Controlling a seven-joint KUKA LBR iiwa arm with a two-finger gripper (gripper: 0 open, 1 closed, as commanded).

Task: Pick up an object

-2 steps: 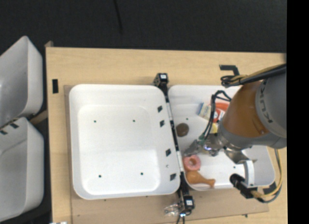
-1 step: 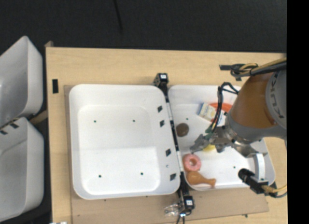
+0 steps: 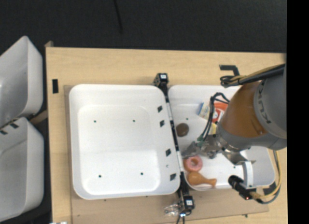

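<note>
In the right bin (image 3: 186, 97) my gripper (image 3: 197, 148) hangs low near the bin's left wall, under the arm's orange band (image 3: 239, 117). A pink ring-shaped toy (image 3: 194, 163) lies just below the gripper, close to it. Below that, a tan, drumstick-shaped object (image 3: 200, 180) rests in the bin's front left corner. A small brown round object (image 3: 182, 130) sits up and to the left of the gripper. An orange-and-white package (image 3: 220, 110) with a small blue item (image 3: 201, 107) beside it lies at the back, partly hidden by the arm.
The left bin (image 3: 116, 141) adjoins along a divider with black clips (image 3: 169, 136). The grey arm (image 3: 273, 107) covers much of the right bin's right half. Cables (image 3: 231, 79) run along the bench behind the bin. White objects (image 3: 17, 121) stand off the bench at left.
</note>
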